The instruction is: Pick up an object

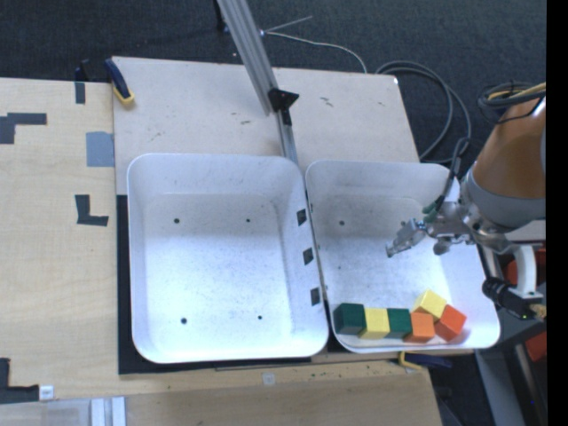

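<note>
Hovering: the gripper (404, 237) hung over the middle of the right bin (373, 180), reaching in from the right, well apart from the blocks.
Jaws: too small and blurred to judge; I could not tell whether they stood open or closed, and nothing showed between them.
Blocks: a cluster lay along the right bin's near edge, a dark green block (350, 317) at the left, then a yellow block (375, 322), a second green block (398, 321), and an orange block (422, 326).
Corner pair: another yellow block (433, 303) and an orange-red block (451, 321) sat at the right end, tilted, touching their neighbours.
Left bin: the left bin (213, 171) held no blocks.
Handling: the blocks looked like small, stiff, light cubes with flat faces, probably unbreakable and not slippery.
Where to grip: two opposite flat faces; the dark green block seemed easiest, its left face being free.
Risk: the row was packed tight against the bin wall, so a finger might land on a neighbour or jam against the rim.
</note>
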Motion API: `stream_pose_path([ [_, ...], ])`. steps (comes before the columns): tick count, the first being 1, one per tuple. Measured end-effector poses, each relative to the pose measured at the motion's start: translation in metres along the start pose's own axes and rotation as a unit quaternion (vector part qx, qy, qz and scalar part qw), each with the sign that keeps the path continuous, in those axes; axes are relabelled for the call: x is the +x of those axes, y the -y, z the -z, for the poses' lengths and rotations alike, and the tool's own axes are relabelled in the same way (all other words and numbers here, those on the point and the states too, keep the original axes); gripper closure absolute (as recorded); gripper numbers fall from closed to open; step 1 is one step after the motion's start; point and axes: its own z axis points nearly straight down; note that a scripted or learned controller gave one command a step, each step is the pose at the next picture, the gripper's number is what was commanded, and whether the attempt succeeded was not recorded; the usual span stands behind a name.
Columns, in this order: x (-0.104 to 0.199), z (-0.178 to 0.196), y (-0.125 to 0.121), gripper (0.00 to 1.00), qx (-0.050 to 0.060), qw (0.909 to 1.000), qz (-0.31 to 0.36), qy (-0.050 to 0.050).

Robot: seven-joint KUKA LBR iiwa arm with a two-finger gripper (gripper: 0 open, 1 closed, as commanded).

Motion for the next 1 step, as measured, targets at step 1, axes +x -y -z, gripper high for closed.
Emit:
stream_pose_path([
  [1, 0.0007, 0.0098, -0.0002, 1.00, 0.000, 1.0000, 0.001, 0.000],
])
